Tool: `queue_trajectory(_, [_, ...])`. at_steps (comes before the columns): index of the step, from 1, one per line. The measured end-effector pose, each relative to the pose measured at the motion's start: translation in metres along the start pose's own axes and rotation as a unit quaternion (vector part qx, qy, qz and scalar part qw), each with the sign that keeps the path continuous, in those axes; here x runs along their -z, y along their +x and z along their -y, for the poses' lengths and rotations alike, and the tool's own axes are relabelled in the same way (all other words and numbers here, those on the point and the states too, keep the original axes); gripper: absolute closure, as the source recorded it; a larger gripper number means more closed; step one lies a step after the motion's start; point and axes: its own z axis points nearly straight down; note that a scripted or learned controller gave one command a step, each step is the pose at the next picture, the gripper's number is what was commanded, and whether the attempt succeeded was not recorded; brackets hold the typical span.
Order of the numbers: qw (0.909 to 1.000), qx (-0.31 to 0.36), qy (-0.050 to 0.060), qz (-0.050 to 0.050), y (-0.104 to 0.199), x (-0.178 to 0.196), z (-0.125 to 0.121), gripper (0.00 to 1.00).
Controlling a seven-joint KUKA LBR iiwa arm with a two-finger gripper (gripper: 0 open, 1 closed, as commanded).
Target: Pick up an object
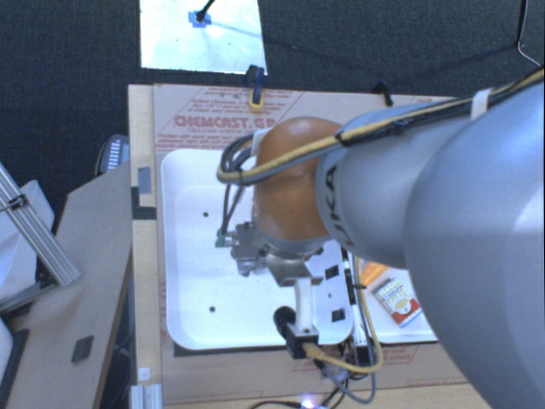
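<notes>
My arm reaches in from the right, and its orange band (285, 177) and wrist cover the gap between the two white bins. The gripper (252, 254) hangs low over the right part of the left bin (192, 254), seen from above as a grey metal body. In the right bin (417, 335), a small box (398, 301) in orange, white and red lies beside the wrist, partly hidden by the arm. An orange edge (372, 273) shows just above it. No object is visible on the left bin's bare floor.
The bins rest on a cardboard sheet (213, 118) with red lettering. A yellow and black clamp (255, 88) sits at its far edge, with a pale panel (200, 24) beyond. An aluminium rail (34, 233) leans at the left over the wooden bench (85, 279).
</notes>
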Motion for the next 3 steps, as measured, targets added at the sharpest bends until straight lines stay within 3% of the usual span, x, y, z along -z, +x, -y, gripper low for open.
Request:
queue_trajectory(1, [0.9999,0.004,-0.014,-0.006,0.039,0.167,-0.023,1.0])
queue_trajectory(2, [0.9999,0.002,-0.014,-0.006,0.03,0.32,-0.026,1.0])
queue_trajectory(3, [1.0,0.003,-0.005,-0.002,0.026,0.327,0.001,1.0])
